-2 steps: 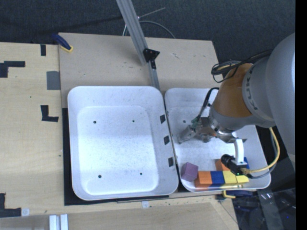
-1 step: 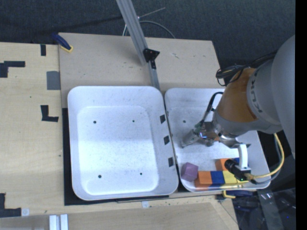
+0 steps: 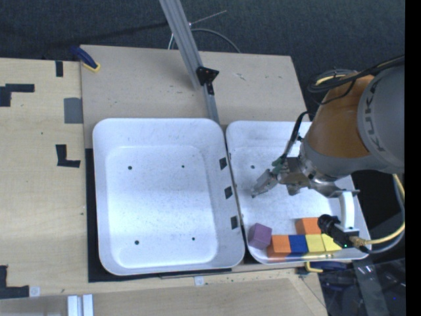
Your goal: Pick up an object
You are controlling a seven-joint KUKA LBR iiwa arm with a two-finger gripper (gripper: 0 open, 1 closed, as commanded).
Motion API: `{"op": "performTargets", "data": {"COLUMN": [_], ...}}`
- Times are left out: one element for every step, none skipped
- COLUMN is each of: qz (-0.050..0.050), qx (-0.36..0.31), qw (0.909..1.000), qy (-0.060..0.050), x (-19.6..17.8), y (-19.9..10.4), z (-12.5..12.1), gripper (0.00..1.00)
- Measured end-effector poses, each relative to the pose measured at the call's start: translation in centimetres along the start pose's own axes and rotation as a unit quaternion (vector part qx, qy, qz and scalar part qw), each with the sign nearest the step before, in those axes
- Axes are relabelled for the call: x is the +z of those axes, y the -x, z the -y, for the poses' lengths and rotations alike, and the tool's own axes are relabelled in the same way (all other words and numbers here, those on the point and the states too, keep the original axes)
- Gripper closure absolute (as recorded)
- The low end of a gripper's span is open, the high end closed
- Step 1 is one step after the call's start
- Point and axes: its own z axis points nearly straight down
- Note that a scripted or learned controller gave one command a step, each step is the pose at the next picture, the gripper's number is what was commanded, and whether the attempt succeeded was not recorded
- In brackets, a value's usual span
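Blocks are sitting along the right bin's (image 3: 263, 133) near edge: purple (image 3: 260, 234), orange (image 3: 281, 243), blue (image 3: 298, 243), yellow (image 3: 318, 243). Above them the arm (image 3: 348, 133) is reaching leftward, its end effector (image 3: 262, 184) hanging over bare bin floor with fingers parted, gripping nothing.

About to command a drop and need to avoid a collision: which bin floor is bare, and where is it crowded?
The left bin has an open floor from wall to wall. In the right bin, the far half behind the gripper is bare. Its near edge is crowded: purple block, orange blocks, blue block, yellow block.
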Motion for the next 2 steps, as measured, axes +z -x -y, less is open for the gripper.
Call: {"op": "performTargets", "data": {"qz": [0.001, 0.001], "qx": [0.003, 0.002], "qw": [1.0000, 1.0000], "qy": [-0.003, -0.007], "x": [0.4, 10.2], "y": [2.3, 4.3], "z": [0.3, -0.9], "gripper": [0.00, 0.00]}}
